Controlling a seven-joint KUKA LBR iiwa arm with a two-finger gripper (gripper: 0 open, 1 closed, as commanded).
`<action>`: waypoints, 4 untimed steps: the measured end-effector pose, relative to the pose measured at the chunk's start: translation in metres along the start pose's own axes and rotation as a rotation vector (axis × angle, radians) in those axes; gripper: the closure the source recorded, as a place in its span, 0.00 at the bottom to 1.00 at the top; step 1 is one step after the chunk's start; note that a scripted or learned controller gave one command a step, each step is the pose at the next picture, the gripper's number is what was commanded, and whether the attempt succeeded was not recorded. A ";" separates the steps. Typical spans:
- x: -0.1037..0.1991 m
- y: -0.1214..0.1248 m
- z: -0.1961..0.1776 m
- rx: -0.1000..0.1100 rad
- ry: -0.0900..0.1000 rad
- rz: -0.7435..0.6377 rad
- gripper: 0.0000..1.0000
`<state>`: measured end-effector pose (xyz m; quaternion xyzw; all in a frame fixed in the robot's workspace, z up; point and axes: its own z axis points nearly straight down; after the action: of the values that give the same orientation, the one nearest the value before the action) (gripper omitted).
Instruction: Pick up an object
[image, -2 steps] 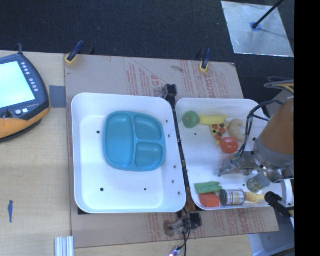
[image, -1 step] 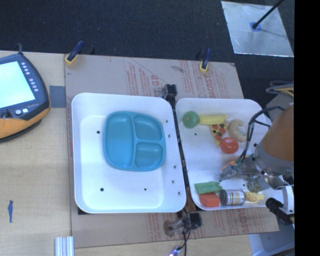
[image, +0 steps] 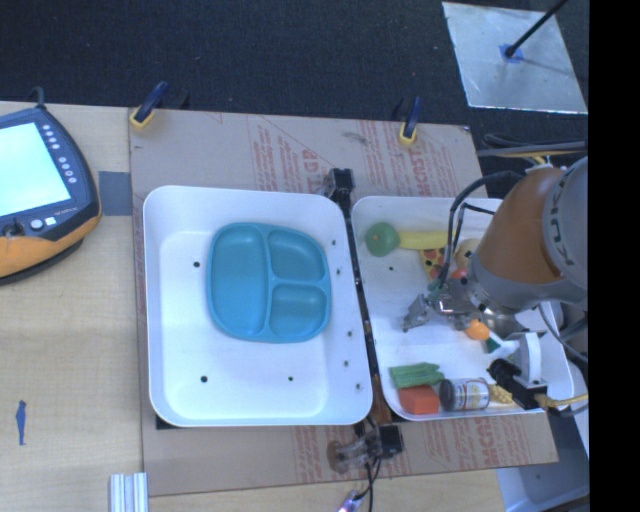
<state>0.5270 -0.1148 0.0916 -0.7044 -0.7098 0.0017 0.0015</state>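
Observation:
My gripper (image: 424, 311) hangs low over the middle of the right bin (image: 388, 310), pointing left, with the grey and orange arm behind it on the right. Nothing shows in its grasp. A green ball (image: 380, 239) with a yellow piece (image: 422, 240) beside it lies at the bin's far end, above the gripper. Along the near wall sit a green block (image: 415, 374), a red thing (image: 420, 400) and a small bottle (image: 465, 394) lying on its side. A small orange thing (image: 478, 328) peeks out just right of the gripper, partly hidden by the wrist.
The left bin (image: 175, 330) holds a blue divided plate (image: 269, 282). A tablet-like pendant (image: 40, 190) lies on the bench at the far left. Clamps (image: 147, 107) hold the cardboard under the bins.

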 end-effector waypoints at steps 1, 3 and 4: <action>-0.008 -0.052 0.001 0.000 0.001 0.002 0.00; 0.022 -0.051 -0.010 0.003 0.002 -0.003 1.00; 0.022 -0.051 -0.009 0.004 0.001 -0.004 0.00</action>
<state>0.4759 -0.0931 0.1011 -0.7030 -0.7111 0.0025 0.0033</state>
